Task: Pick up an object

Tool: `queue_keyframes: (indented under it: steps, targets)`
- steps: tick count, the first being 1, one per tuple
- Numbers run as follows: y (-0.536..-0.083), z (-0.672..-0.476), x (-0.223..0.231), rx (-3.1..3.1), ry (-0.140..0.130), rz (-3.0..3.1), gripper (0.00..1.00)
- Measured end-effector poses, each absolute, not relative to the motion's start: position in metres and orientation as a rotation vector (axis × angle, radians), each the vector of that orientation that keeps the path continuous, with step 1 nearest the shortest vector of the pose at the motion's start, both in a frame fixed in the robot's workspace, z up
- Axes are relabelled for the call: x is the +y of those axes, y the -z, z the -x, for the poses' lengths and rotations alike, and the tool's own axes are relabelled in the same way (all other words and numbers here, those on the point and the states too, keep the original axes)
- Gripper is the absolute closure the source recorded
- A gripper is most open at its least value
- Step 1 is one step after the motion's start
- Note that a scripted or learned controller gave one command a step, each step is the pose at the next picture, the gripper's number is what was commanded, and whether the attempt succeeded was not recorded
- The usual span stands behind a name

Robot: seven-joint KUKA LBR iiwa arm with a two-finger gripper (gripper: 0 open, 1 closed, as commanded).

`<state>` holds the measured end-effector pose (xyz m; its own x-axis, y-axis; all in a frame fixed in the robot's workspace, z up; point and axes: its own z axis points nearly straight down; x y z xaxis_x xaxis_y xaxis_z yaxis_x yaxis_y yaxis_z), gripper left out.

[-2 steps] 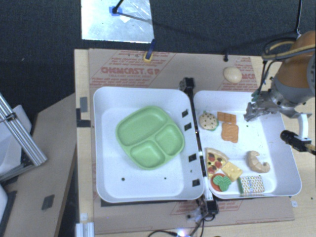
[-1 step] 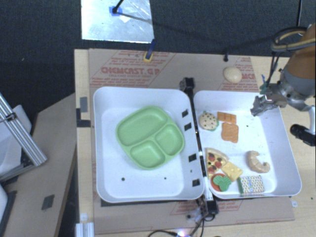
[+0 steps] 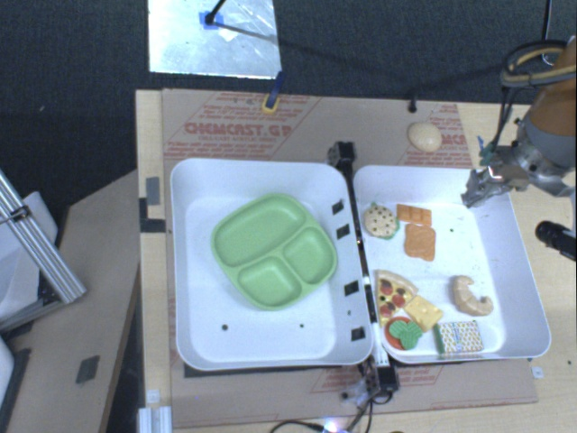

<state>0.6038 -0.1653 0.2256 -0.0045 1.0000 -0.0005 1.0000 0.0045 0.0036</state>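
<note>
The right bin (image 3: 505, 242) holds several toy foods: a cookie (image 3: 380, 221), an orange cracker (image 3: 414, 215), an orange piece (image 3: 420, 241), a pizza slice (image 3: 394, 290), a yellow cheese wedge (image 3: 423, 312), a red and green item (image 3: 404, 333), a croissant (image 3: 471, 297) and a speckled blue-green block (image 3: 460, 336). My gripper (image 3: 480, 190) hangs over the bin's far right corner, well above and to the right of the cracker. Nothing shows between its fingers.
The left bin (image 3: 194, 332) carries a green divided plate (image 3: 273, 251). A beige round object (image 3: 425, 135) lies on the bench behind the right bin. A shiny sheet (image 3: 214, 25) sits at the far back. The arm (image 3: 550, 124) comes in from the right.
</note>
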Motion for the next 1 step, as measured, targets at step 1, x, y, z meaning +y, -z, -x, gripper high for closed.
queue_keyframes:
  steps: [1]
  targets:
    - [-0.2194,-0.5811,-0.1079,2.233,-0.002,-2.213,1.00]
